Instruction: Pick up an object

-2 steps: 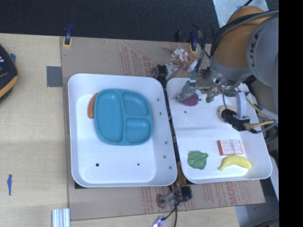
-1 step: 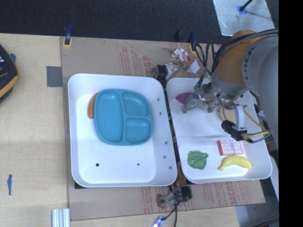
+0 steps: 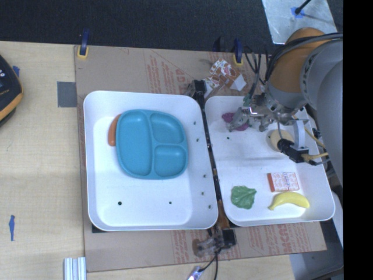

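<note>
My gripper (image 3: 252, 114) hangs low over the far left corner of the right bin (image 3: 250, 156). A small purple object (image 3: 233, 121) lies in that corner, right at the gripper's left side; whether they touch is unclear. Further objects in this bin are a green leaf-shaped piece (image 3: 243, 196), a yellow banana (image 3: 289, 200) and a red-and-white packet (image 3: 283, 182), all near the front. A cream round object (image 3: 274, 139) is partly hidden under the wrist cables.
In the left bin (image 3: 99, 156) a blue divided plate (image 3: 152, 143) lies over an orange object (image 3: 111, 132) that peeks out at its left. The grey arm with its orange band (image 3: 291, 63) covers the right bin's far right corner.
</note>
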